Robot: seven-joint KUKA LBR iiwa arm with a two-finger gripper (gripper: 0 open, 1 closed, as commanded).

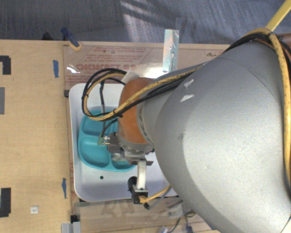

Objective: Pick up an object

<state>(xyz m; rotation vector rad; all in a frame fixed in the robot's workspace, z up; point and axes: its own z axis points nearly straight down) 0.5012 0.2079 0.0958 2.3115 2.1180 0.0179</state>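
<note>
A teal plastic dish with moulded compartments [93, 142] is lying in the shallow white plastic bin [104, 191], pressed toward the bin's left wall and sitting roughly midway between its far and near rims; it looks like the only candidate for picking, though much of the bin is hidden beneath the arm.

The grey arm with its orange band [132, 113] is reaching in from the right and hanging directly over the dish's right half. The gripper [117, 148] is pointing down at the dish, its metal wrist parts covering the spot where the fingers would be, so I cannot tell how the gripper is set or whether anything is caught in it. Looping black and yellow cables [99, 93] are draping over the far-left part of the bin.

To my eye the arm is in the descent or grasp step, right at the dish, with no lift showing yet. The next move seems to call for closing on a rim or a divider wall of the dish, then rising straight up.

Room is tight on the left: the dish is just beside the bin's left wall, so a finger would have little space there. The near part of the bin floor is bare white and offers open room, and beyond the left rim the tan cardboard bench surface [29, 130] is lying flat.
</note>
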